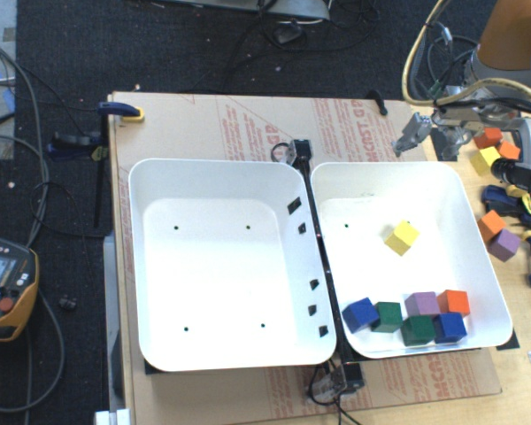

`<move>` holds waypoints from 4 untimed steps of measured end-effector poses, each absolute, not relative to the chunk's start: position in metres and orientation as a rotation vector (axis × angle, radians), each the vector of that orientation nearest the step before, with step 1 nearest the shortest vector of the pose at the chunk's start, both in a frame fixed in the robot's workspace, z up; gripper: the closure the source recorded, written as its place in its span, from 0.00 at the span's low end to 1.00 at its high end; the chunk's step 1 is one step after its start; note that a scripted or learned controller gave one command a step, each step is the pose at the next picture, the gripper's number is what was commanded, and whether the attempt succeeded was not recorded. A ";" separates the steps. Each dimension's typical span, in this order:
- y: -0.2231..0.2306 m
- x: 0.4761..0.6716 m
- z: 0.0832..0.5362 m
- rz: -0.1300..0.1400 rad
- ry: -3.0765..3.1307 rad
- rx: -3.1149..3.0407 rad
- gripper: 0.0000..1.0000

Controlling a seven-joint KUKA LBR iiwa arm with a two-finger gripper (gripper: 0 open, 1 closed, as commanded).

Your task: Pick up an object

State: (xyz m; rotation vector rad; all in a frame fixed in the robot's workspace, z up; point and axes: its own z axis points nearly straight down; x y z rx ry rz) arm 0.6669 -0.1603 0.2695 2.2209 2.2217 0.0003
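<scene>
Camera view, looking down on the bench: two white bins side by side, left bin (150, 237) and right bin (478, 237). The gripper (413, 137) hangs up at the top right, above the bench past the right bin's far rim, well apart from every block in the bin. Its fingers point down-left; whether they're spread or closed I cannot tell from here, and nothing shows between them.

In the right bin, a yellow block (402, 237) sits alone near the middle, tilted on its corner. Along the near wall there's a cluster: blue block (359, 313) at the left, a green block (388, 316) just beside it, a second green block (418, 329), a purple block (421, 304), an orange block (455, 302) and another blue block (450, 327), all packed close and touching.

Outside the bin, on the bench at the right, more loose blocks (496, 153) lie scattered beside the arm.
</scene>
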 end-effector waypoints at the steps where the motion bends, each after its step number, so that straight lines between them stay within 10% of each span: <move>1: -0.212 0.615 0.136 -0.011 2.222 2.234 0.00; 2: -0.192 0.615 0.086 -0.003 2.225 2.223 0.00; 3: -0.193 0.617 0.099 0.001 2.221 2.221 1.00; 4: -0.193 0.617 0.098 0.000 2.221 2.221 0.00</move>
